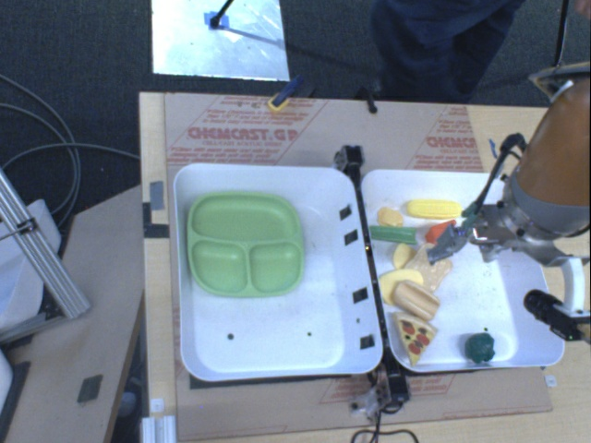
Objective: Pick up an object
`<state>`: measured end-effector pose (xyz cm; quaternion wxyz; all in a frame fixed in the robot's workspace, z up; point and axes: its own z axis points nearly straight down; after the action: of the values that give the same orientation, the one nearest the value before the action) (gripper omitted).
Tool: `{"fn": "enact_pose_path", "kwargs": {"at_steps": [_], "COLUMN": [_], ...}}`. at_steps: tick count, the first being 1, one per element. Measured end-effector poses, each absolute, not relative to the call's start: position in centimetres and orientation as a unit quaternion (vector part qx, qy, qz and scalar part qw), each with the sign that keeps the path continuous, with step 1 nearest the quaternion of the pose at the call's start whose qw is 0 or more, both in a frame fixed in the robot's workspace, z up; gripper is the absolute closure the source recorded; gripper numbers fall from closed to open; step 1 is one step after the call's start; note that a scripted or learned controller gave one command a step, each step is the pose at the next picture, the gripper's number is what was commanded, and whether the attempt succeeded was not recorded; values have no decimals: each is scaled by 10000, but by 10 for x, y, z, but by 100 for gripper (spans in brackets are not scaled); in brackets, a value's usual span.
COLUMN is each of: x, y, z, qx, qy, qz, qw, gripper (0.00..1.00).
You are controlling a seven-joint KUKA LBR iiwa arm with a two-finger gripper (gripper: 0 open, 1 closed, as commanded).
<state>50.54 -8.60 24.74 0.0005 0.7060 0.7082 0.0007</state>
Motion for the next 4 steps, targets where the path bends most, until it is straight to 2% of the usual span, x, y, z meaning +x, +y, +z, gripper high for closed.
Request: {"fn": "enact_pose_path", "kwargs": {"at_steps": [1, 2, 3, 4], "x": [548, 498, 504, 516], "y": [-42, -8, 71, 122], "z": [205, 183, 195, 82], "qx": [7039, 7047, 7029, 7049], "qy": [7103, 7095, 7113, 7093], "qz": [10, -7, 22, 34], "qw": [3, -22, -8, 8], "gripper": [0, 0, 0, 0]}}
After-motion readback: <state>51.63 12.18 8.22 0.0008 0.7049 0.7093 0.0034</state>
